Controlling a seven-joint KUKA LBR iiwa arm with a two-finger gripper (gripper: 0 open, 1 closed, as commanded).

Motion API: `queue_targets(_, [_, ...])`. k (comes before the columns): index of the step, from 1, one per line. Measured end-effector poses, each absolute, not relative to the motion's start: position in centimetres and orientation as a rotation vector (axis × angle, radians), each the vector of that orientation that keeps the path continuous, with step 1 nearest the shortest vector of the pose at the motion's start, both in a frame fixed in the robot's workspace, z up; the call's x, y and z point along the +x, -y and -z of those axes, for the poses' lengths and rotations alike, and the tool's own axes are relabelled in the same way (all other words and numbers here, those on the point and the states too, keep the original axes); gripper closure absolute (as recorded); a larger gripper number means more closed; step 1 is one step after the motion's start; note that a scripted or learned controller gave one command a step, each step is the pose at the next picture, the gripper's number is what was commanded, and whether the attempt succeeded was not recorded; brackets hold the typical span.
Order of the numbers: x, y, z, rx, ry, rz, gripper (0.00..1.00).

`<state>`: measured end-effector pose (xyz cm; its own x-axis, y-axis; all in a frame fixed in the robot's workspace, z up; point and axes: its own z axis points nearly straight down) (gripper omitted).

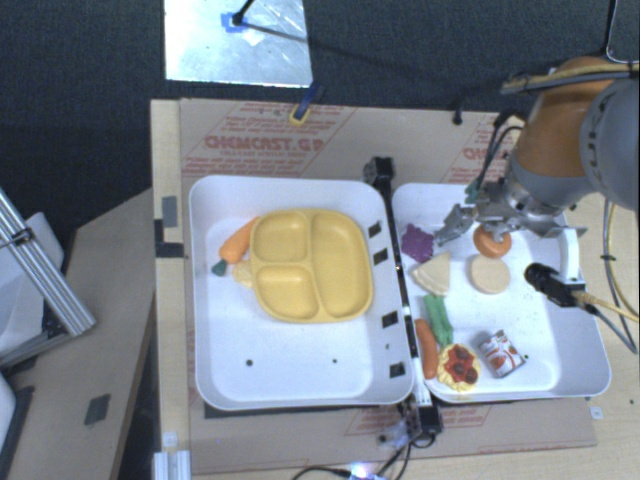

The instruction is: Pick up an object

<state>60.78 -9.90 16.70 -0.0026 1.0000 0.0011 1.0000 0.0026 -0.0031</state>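
One small orange round toy piece (492, 240) sits in the right-hand shallow white bin (580, 368), up near its back half, and that is where the action is. The claw (478, 226) hangs right over it, the orange piece touching or just under the tip on the side nearer the arm. Whether the claw is spread or pinching, I cannot tell from this angle; the metal parts blur together, so no call on a grasp yet.

Working outward: just in front of the orange piece lies a pale tan round disc (490, 274), and beside that a cream wedge-shaped slice (434, 273). A purple crumpled toy (416, 239) rests near the bin's left wall, on the far side of the claw from the arm. Further forward, a green strip (439, 318) and an orange carrot-like stick (427, 346) lie lengthwise along the left wall, with a yellow round slice with red topping (459, 365) and a small red-and-silver packet (499, 354) near the front.

My read: the target is almost directly beneath the claw, so the coming move looks like a short straight drop rather than a sideways reach. It is round, so no long axis to line up.

Over in the left-hand white bin (215, 368), a yellow three-compartment plastic tray (305, 265) lies with an orange carrot toy (236, 241) touching its left edge, well apart from the arm.
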Motion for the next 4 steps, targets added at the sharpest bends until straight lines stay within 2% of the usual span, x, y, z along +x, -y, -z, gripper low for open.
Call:
queue_targets(1, [60.7,10.1,-10.5,-2.218,2.220,-0.003,0.00])
queue_targets(2, [61.2,10.1,-10.1,-2.229,2.234,0.014,0.00])
queue_targets(3, [61.4,10.2,-11.2,-2.232,2.238,0.019,1.00])
queue_targets(4, [62.2,9.9,-17.5,-2.221,2.231,0.008,1.00])
